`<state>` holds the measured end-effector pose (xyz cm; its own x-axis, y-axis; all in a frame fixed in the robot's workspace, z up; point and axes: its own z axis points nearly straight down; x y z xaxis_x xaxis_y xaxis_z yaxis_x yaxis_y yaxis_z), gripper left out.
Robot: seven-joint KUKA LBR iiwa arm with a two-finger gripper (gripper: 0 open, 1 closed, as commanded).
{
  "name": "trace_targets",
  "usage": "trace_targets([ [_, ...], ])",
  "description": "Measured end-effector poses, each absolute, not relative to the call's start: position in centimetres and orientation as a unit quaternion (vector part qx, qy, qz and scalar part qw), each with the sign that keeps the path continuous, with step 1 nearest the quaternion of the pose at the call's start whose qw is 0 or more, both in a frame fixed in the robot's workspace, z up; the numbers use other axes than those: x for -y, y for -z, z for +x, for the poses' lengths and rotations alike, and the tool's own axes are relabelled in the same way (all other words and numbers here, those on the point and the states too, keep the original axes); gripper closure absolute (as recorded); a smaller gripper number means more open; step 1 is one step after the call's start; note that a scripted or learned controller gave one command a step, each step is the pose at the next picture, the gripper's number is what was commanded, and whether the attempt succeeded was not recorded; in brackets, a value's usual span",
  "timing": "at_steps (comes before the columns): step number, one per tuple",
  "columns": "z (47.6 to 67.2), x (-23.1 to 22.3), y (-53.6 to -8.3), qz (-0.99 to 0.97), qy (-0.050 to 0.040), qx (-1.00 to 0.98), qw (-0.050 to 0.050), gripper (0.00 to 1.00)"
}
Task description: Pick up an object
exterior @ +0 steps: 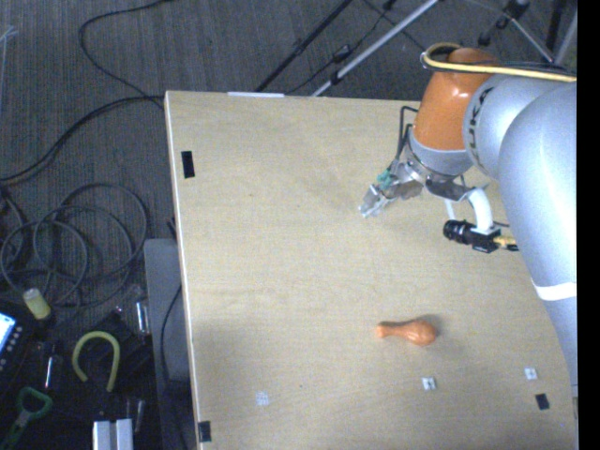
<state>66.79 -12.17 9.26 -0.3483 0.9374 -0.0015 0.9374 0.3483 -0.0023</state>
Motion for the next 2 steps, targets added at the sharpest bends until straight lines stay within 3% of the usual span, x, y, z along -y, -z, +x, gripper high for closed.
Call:
trace_targets([
  [1,66.78,12.17,-9.25,-0.571,-0.0014,0.821,0.0,0.0],
  [2,66.78,12.17,-9.25,-0.571,-0.0014,0.821,0.0,0.0],
])
